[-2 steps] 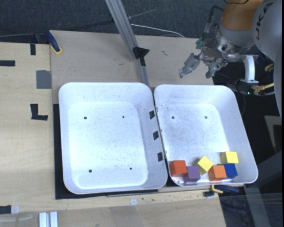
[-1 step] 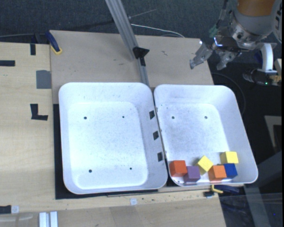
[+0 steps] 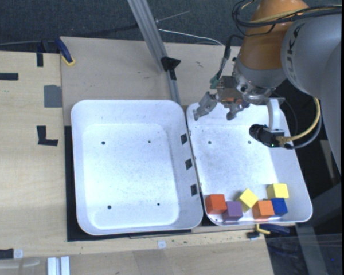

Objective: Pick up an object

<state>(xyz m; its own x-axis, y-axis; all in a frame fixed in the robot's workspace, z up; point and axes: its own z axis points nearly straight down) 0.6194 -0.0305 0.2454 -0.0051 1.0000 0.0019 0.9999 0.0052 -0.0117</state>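
Several small blocks lie along the near edge of the right bin (image 3: pixel 241 153): an orange block (image 3: pixel 216 203), a purple block (image 3: pixel 234 209), a yellow block (image 3: pixel 248 197), another orange block (image 3: pixel 263 208), a blue block (image 3: pixel 278 206) and a second yellow block (image 3: pixel 278 191). My gripper (image 3: pixel 219 110) hangs over the far left part of the right bin, well away from the blocks. Its two fingers stand apart and open, with nothing between them.
The left bin (image 3: pixel 129 165) lies beside the right one, with black clips on the shared rim. A slanted metal pole (image 3: pixel 152 36) rises behind the bins. A black cable fitting (image 3: pixel 264 134) hangs off the wrist over the right bin.
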